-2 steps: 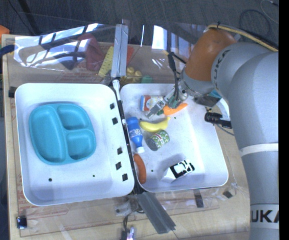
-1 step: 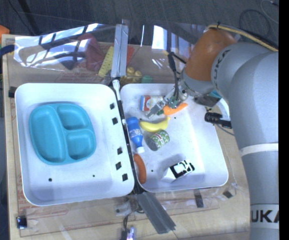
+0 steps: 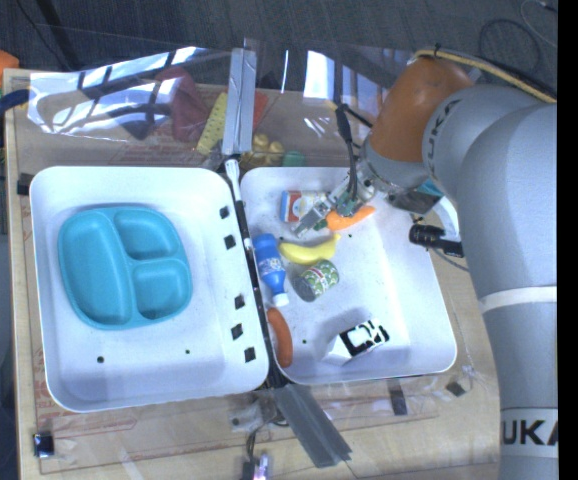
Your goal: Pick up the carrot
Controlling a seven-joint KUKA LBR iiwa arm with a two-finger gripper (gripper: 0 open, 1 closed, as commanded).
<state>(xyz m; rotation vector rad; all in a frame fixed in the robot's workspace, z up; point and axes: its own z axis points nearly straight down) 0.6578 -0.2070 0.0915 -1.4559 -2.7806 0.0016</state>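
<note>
The carrot [image 3: 355,218] is small and orange with a green top. It lies in the right bin [image 3: 419,298], near the bin's far right side. My gripper [image 3: 319,215] reaches down from the right and hangs right over the carrot's left end, touching or nearly touching it. The grey arm with its orange band [image 3: 409,108] covers the bin's far right corner. The carrot appears to rest at bin-floor level, partly hidden by the gripper body.
In the right bin, a yellow banana [image 3: 309,251], a blue bottle [image 3: 267,258] and a green can [image 3: 315,280] crowd just left of the carrot. A red-white carton [image 3: 291,206], a red oblong item [image 3: 281,336] and a black-white piece [image 3: 365,337] lie there too. The left bin [image 3: 59,368] holds a blue divided plate [image 3: 124,265].
</note>
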